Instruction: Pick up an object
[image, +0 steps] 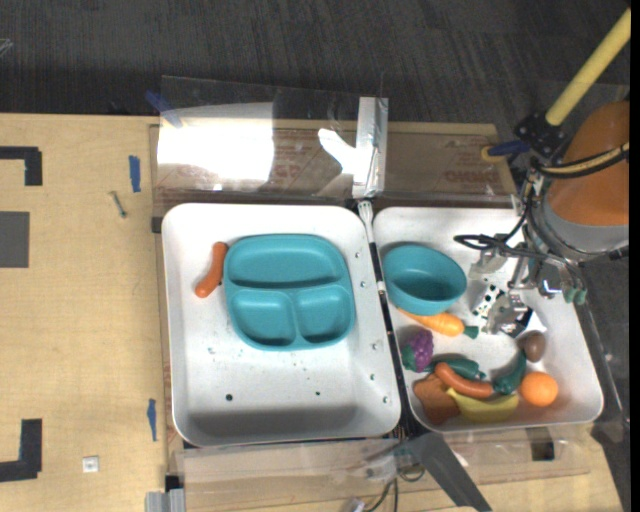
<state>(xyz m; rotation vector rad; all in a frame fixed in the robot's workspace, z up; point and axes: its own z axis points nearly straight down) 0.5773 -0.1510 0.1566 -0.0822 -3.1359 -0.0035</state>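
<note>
The teal bowl (424, 277) in the right bin (585, 345) serves as the anchor here. The gripper (503, 305) hangs just to the right of that bowl, low over the bin floor, with the grey arm (585, 205) and its orange band rising up and to the right behind it. Cables and metal parts clutter the wrist, so its state cannot be told, and nothing can be made out as gripped. Just below the bowl, touching or nearly touching its rim, lies an orange carrot (437, 322), its tip pointing toward the gripper and ending just beside it. Below the bowl and a little left sits a purple toy (418, 349). Farther below the bowl a heap of toy food is gathered at the bin's near edge: a red-orange sausage (466, 379) across a yellow banana (487, 404), a brown piece (432, 395) at the left end, a dark green piece (511, 375), and an orange ball (539, 389) at the right end. A small brown object (533, 345) lies below and right of the gripper, near it but apart. Left of the bowl, in the left bin (190, 390), a teal divided plate (290, 288) sits with an orange hot dog (211, 269) lying just beside its left edge.
</note>
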